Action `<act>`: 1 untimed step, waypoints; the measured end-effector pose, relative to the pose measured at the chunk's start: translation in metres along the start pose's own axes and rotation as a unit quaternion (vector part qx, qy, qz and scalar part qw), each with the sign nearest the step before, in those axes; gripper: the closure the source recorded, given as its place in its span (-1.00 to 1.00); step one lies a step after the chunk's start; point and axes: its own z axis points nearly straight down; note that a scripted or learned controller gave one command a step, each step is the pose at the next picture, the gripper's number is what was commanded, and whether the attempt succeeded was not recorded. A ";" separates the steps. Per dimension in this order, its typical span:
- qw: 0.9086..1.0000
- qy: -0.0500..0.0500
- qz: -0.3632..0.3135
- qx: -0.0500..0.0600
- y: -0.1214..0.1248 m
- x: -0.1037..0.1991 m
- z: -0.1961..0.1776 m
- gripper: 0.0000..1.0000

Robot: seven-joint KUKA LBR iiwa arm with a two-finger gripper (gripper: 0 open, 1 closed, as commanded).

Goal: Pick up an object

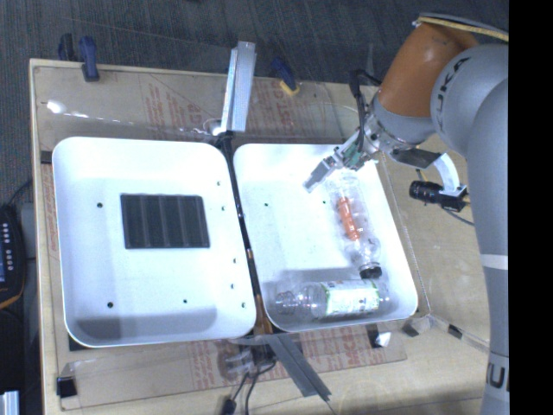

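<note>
In the right bin (276, 232) lie two clear plastic bottles. One with an orange label and a black cap (352, 221) lies lengthwise along the bin's right side. The other, with a white and green label (333, 300), lies across the near end. My gripper (333, 168) hangs over the far right part of this bin, just above the upper end of the orange-label bottle. Nothing shows between its fingers (316, 178).
The left bin (78, 232) holds a dark grey ribbed rectangular pad (164, 221). A metal bar (238, 85) stands at the far edge between the bins. Blue clamps (88, 54) sit on the bench's far edge. A cable and bracket (436, 188) hang beside the arm.
</note>
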 end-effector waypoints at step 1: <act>1.000 0.001 -0.002 0.002 -0.025 0.014 0.002 -1.00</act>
